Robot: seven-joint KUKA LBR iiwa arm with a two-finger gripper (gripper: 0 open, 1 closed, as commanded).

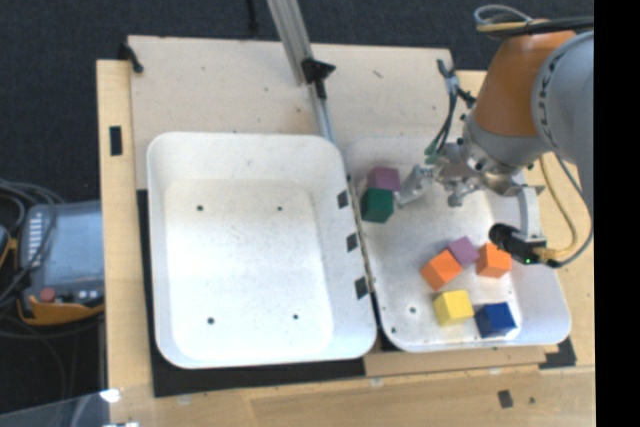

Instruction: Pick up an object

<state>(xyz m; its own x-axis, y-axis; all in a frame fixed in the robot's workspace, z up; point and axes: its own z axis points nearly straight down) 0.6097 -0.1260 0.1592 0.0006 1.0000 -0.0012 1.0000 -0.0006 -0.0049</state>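
**Seven blocks in the right bin, arm hanging over its upper half**

While the grey arm with its orange band is reaching in from the right, the gripper [437, 177] is hanging over the upper part of the right bin [400, 315]. Whether it is spread or pressed together cannot be told from this angle, and no block is showing between its tips.

Seven small blocks are lying in that bin. Two are sitting at its upper left corner, just left of the gripper: one mauve block [383, 179] and one green block [377, 205], touching each other, the green one below the mauve. Five more are clustering near the lower right: two orange ones, the left orange block [441, 269] and the right orange block [493, 261], with one small purple block [463, 249] between them; below those, one yellow block [453, 306] and one blue block [495, 318] are resting side by side.

One other bin, the left bin [250, 245], is sitting alongside, touching the right one. One metal pole [285, 5] is slanting down toward the seam between the two bins.
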